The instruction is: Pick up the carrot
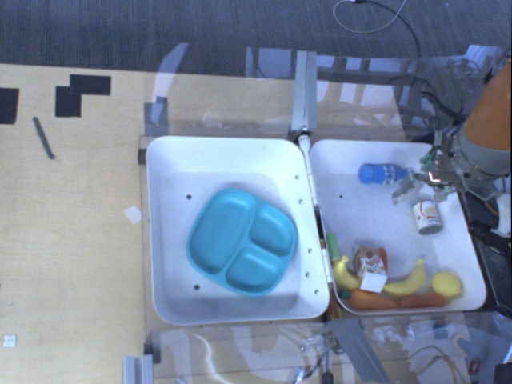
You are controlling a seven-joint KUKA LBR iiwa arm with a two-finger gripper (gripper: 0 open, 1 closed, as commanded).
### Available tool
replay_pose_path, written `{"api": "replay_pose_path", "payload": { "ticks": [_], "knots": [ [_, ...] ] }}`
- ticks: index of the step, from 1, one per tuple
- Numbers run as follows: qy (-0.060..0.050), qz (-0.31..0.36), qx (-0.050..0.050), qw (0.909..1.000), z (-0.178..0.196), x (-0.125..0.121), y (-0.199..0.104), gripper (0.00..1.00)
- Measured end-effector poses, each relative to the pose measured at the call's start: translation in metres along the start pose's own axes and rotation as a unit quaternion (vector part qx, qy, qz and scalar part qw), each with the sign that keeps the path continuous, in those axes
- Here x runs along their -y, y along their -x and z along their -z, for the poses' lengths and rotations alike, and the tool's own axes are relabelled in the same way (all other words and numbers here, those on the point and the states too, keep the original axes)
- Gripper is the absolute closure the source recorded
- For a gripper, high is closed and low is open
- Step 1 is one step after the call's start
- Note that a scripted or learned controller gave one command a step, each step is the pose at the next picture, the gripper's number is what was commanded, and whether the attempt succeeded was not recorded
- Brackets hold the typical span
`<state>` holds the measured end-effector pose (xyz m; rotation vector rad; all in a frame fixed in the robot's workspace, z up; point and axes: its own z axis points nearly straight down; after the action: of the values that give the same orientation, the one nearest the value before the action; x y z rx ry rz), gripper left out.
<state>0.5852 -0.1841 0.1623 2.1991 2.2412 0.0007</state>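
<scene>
Along the near wall of the right bin (pixel 352 162) lies the carrot (pixel 398 300), orange, lengthwise, just beside a banana (pixel 406 279), a lemon (pixel 446 283) and a small snack packet (pixel 371 264). Well apart, at the bin's far right, the hand (pixel 418 179) hangs with its fingers spread, holding nothing, between a blue bottle (pixel 379 173) and a small can (pixel 428 216). The left bin (pixel 172 214) holds a blue divided plate (pixel 242 240).

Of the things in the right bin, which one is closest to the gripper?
The small can, lying just below the gripper. The blue bottle sits further left, and the carrot lies at the bin's bottom edge.
</scene>
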Motion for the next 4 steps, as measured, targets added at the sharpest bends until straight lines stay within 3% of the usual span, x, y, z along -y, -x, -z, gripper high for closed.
{"api": "replay_pose_path", "payload": {
  "ticks": [1, 2, 3, 4],
  "knots": [
    [0.0, -0.02, 0.0, 0.9998, 0.013, -0.03, -0.025, 0.0],
    [0.003, -0.14, 0.0, 0.9901, -0.074, 0.013, -0.062, 0.0],
    [0.004, -0.139, -0.001, 0.9902, -0.064, 0.011, -0.063, 1.0],
    [0.005, -0.263, 0.002, 0.9648, -0.073, 0.081, 0.013, 1.0]
  ]
}}
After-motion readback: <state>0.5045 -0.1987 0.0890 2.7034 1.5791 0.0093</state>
